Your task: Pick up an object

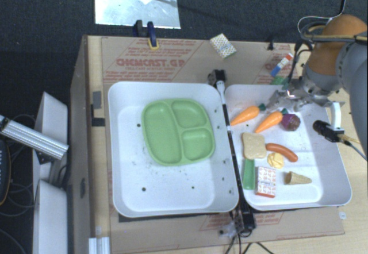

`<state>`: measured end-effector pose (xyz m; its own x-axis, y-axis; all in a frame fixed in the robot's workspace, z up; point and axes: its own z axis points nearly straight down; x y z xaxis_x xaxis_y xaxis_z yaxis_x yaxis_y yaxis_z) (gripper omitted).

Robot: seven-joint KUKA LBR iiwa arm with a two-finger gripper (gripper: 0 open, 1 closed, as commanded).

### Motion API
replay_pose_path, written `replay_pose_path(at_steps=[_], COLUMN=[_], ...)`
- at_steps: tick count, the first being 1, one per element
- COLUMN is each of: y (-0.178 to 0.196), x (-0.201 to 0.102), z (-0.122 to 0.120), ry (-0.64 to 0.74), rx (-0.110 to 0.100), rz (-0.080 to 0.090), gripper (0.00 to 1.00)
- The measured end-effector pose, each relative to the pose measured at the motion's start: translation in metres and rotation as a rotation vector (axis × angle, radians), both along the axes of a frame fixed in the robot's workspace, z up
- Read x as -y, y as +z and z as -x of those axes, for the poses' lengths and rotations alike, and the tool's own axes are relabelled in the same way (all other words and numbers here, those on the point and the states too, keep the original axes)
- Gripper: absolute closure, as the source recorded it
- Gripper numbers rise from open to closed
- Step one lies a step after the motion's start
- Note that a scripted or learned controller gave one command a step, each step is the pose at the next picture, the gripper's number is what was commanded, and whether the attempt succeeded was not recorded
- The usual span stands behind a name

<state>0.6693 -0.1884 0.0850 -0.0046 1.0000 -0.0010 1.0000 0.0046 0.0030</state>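
Two white bins sit on brown board; gripper hangs just above the orange carrot, pincer state hidden; reaching step; next, drop and squeeze.

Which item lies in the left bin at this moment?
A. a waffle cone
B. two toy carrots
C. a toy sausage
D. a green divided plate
D: the green divided plate sits alone in the left bin, while the carrots, sausage and cone all lie in the right bin.
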Motion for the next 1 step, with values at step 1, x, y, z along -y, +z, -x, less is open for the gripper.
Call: replay_pose_path(at_steps=[1], y=[0.0114], x=[0.0002], z=[-0.0011], ry=[0.002], rx=[0.003], rz=[0.001], gripper=[1.0])
